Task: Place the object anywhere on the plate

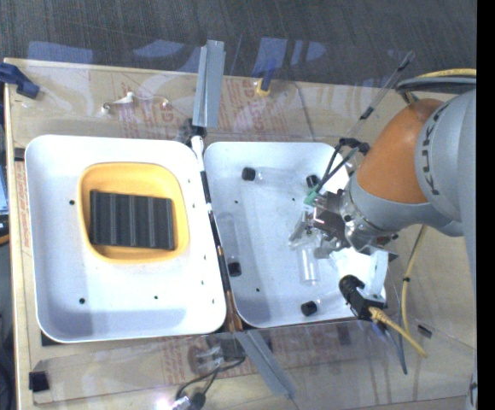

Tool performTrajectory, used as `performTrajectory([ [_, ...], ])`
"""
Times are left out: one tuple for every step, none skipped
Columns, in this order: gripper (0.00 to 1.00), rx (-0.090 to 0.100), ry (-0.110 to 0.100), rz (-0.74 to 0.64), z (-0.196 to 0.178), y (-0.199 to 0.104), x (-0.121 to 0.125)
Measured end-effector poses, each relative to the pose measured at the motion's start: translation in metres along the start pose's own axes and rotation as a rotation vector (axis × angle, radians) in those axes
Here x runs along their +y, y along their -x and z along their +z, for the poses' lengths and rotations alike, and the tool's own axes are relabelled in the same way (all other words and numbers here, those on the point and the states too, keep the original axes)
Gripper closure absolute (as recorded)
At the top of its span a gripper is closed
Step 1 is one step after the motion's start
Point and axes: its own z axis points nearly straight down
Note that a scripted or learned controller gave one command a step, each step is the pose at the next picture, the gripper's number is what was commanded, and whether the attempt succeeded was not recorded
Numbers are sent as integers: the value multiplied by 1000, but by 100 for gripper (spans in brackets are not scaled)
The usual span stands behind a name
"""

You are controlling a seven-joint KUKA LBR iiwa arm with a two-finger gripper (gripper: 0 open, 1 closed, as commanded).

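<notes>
— Left bin [43, 229] first?

— Holds a yellow plate [132, 176], set toward the upper middle. On the plate, lying flat, a dark ribbed block [132, 220], covering most of the middle and leaving the yellow rim bare all round.

— So already on the plate?

— Yes, resting on it, well apart from the claw.

— And the claw [320, 229]?

— Over the right bin [260, 203], right of centre, low above the white floor. Released or clenched: cannot tell, too much tangle of metal and wire there. Nothing seen gripped in it.

— Anything close by?

— Just below the claw, a small clear piece [307, 269] lying on the bin floor, too faint to name. Touching or apart: cannot tell.

— Rest of the arm [439, 178]?

— Comes in from the right, grey, with the orange band [397, 156] bulging above the wrist. Thin dark cables looping from the wrist toward the upper right.

— Other bits in the right bin?

— Three small black pieces: one near the upper left [247, 174], one by the left wall [233, 268], one near the lower edge [309, 307].

— Around the bins?

— Wooden bench [102, 101] under both. A grey metal bar [207, 84] standing up from the gap between the bins at the far side. A blue clamp [15, 79] at the far left corner. A yellow cable [398, 329] trailing past the right bin's lower right corner.
</notes>
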Motion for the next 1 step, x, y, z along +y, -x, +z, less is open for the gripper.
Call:
performTrajectory([
  [100,1,2,-221,-60,-28,-2],
])
